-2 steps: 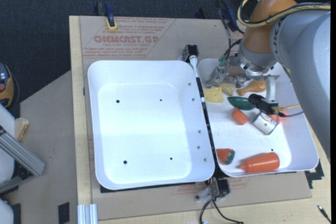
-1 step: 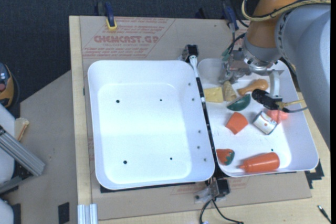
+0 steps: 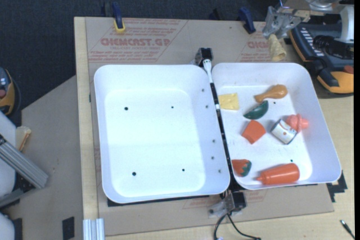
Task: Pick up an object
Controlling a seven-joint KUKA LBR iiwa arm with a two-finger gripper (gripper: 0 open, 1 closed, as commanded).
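Camera view
Arm: hung above the bench's far right corner, beyond the right bin (image 3: pixel 323 137).
Gripper (image 3: pixel 277 24): pointed down over the brown board (image 3: pixel 140 42); whether its jaws were apart or together, I cannot tell.
Right bin's objects: yellow block (image 3: pixel 228 101), tan piece (image 3: pixel 271 93), green piece (image 3: pixel 256 112), orange block (image 3: pixel 253 132), orange carrot (image 3: pixel 279 174).
Left bin (image 3: pixel 107 121): just beside the right one.
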